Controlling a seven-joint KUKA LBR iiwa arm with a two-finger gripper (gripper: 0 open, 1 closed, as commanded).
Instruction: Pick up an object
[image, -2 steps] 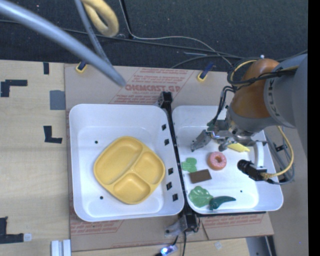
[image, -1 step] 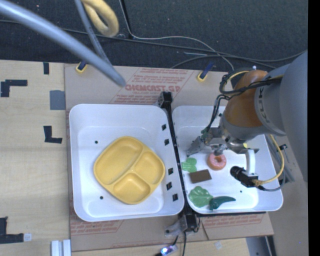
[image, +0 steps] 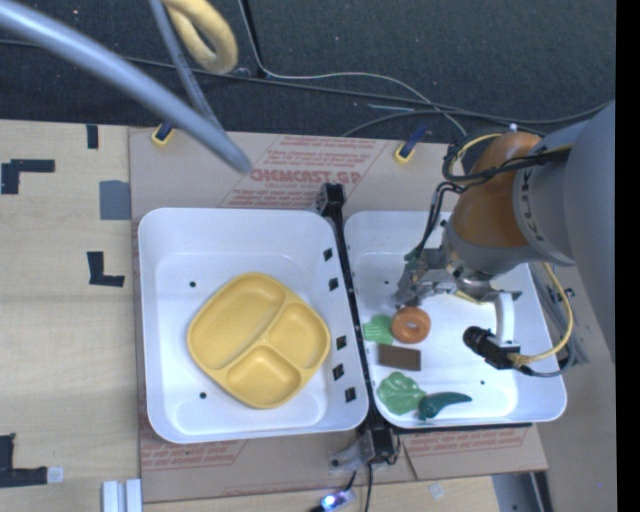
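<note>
Arm in over the right bin, gripper low by the orange ring.

You've got red print on the cardboard sheet (image: 300, 172) under the bins, upper centre; it looks like "CHEMCAST GP", rest too small to read. Left bin (image: 160, 300), smooth white plastic, holds a glossy yellow three-compartment plate (image: 258, 338). Right bin (image: 535, 400): gripper (image: 418, 283) sits just above the orange ring (image: 411, 325), can't tell if the claw is released or clenched. Below the ring: flat brown block (image: 400, 357), light green leaf shape (image: 400, 392), dark teal curved piece (image: 441, 402), small green piece (image: 377, 329) left of ring.
</note>
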